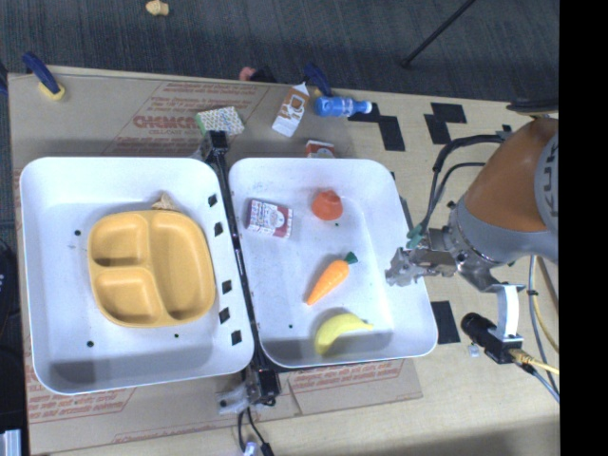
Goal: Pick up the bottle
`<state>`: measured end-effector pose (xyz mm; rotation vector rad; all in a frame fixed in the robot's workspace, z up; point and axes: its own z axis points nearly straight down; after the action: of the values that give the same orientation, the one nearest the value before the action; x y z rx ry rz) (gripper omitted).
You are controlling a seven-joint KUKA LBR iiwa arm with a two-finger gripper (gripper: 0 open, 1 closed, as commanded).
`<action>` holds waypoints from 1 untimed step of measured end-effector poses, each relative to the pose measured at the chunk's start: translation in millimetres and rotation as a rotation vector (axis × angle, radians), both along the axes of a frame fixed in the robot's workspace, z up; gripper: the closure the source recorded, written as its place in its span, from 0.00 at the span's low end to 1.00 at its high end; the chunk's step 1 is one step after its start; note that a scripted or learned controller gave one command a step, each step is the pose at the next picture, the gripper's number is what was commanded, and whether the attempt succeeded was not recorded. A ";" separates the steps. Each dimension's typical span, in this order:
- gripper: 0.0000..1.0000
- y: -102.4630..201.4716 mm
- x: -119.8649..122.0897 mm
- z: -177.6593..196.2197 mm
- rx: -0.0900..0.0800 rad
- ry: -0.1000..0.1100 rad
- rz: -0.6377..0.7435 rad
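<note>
Bottle (340, 107) first — it lies on its side on the table near the far edge, outside both bins, just beyond the far rim of the right bin (399, 207). It is a small blue bottle with a pale cap end pointing toward the right. A small carton (291, 110) lies just beside it on its left, and another small packet (320, 147) sits between it and the bin rim.

The gripper (404, 266) is nowhere near it. It hangs at the right rim of the right bin, low on the near half, well apart from the bottle. Whether the fingers are open or closed I cannot tell; they are a small grey tangle against the bin wall, and nothing can be made out between them.

Inside the right bin lie a red-and-white packet (269, 218), an orange-red round fruit (327, 205), a carrot (329, 280) and a banana (339, 330) near the near rim. The left bin (47, 255) holds a yellow divided plate (152, 266).

So the task looks barely begun — the bottle is untouched and not lifted. What is left, by my reading, is all of it: the arm must travel from the bin's right rim toward the far edge of the table, come down over the bottle without knocking the carton next to it, close across the bottle's narrow body and raise it. A bottle lying on its side may roll when touched, so a grip across its width seems the safer choice.
</note>
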<state>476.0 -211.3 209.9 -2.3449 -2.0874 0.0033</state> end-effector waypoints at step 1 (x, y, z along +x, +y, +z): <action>1.00 4.5 0.2 -10.1 0.003 0.001 0.100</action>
<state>476.1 -206.8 199.8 -2.2352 -2.2003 0.0016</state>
